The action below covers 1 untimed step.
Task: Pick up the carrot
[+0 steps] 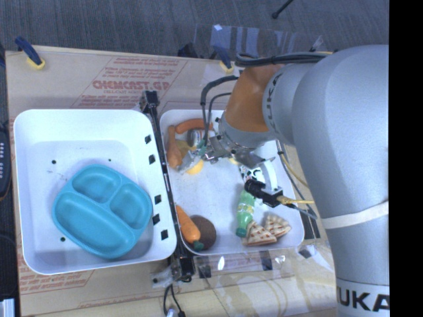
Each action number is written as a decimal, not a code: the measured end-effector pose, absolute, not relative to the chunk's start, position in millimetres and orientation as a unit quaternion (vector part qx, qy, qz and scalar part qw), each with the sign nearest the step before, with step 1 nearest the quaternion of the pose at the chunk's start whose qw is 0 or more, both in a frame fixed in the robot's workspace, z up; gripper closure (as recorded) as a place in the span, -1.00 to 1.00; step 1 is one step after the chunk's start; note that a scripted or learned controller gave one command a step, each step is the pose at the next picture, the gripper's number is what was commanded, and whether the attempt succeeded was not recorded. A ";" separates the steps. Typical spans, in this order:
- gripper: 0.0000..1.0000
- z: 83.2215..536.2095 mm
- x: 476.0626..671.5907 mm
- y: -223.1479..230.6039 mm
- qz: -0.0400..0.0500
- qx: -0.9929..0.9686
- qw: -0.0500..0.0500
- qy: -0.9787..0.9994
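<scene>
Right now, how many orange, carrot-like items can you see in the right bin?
3. One carrot lies at the near-left corner beside a brown round item. One orange piece lies along the far-left wall, another at the far edge. The arm may hide more.

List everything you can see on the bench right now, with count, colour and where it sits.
bins: 2, white, side by side on the bench
divided plate: 1, blue, left bin
carrot: 1, orange, right bin, near left corner
brown round item: 1, beside the carrot
green bottle: 1, right bin, near side
waffle pieces: tan, near right corner
orange and yellow items: several, far left of right bin
clamp: 1, blue and yellow, bench's far left
arm: 1, grey, orange band
gripper: 1, over right bin's far end
</scene>
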<state>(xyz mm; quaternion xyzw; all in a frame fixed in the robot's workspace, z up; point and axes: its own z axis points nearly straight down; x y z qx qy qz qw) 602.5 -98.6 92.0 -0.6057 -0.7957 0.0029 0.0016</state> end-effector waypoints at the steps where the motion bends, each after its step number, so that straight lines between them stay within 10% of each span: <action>1: 1.00 102.3 602.9 -98.3 0.004 -0.602 0.003 -0.798</action>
